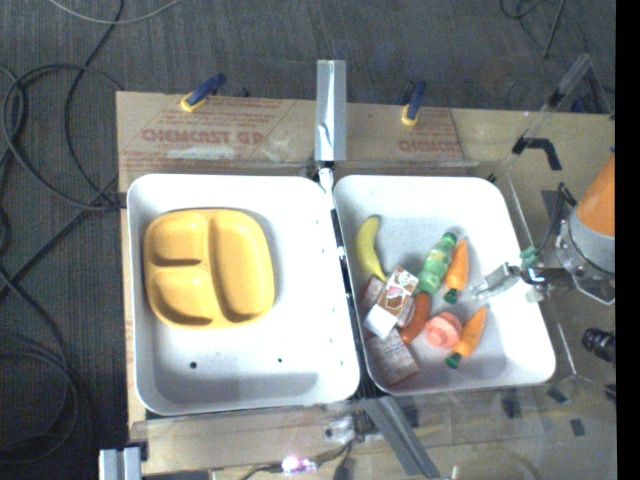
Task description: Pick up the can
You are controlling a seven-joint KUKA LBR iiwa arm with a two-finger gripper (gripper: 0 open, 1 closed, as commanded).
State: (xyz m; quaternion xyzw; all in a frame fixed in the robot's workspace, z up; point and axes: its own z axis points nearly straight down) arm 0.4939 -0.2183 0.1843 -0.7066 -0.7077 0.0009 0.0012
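The end effector [500, 281], whose state I cannot tell, hovers at the right bin [500, 200]; next, reaching the can [391, 357].

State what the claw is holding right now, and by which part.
Nothing is held. The claw sits over the right bin's right side, near an orange carrot, with no object between its fingers.
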